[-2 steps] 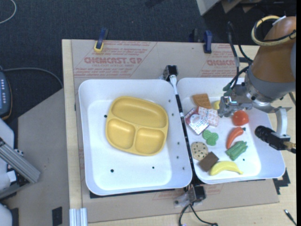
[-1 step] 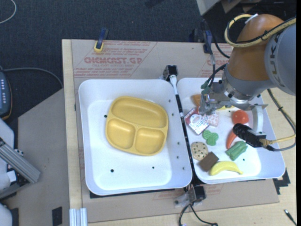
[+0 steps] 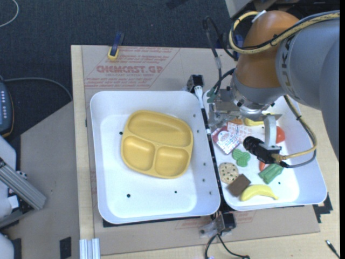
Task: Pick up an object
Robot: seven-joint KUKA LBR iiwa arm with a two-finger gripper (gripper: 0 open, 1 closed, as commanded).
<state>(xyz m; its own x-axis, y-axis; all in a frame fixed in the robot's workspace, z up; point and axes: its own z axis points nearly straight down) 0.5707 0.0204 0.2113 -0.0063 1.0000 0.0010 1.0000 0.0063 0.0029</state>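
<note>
My gripper (image 3: 243,122) hangs low over the back of the right bin (image 3: 307,185), under the grey arm and its orange band. Directly below and in front of it lies a red-and-white packet (image 3: 227,137). A yellow piece (image 3: 253,122) and a red-orange piece (image 3: 280,135) peek out beside the gripper. Closer to the front lie a green toy (image 3: 241,157), a chocolate-chip cookie (image 3: 228,171), a brown block (image 3: 239,184), a green block (image 3: 270,172) and a yellow banana (image 3: 259,193). The wrist hides what is between the gripper's tips.
The left bin (image 3: 108,144) holds a yellow divided plate (image 3: 156,143). A cardboard sheet (image 3: 129,66) lies under both bins, with a blue-and-yellow clamp (image 3: 114,47) at its back edge. Cables run behind the right bin.
</note>
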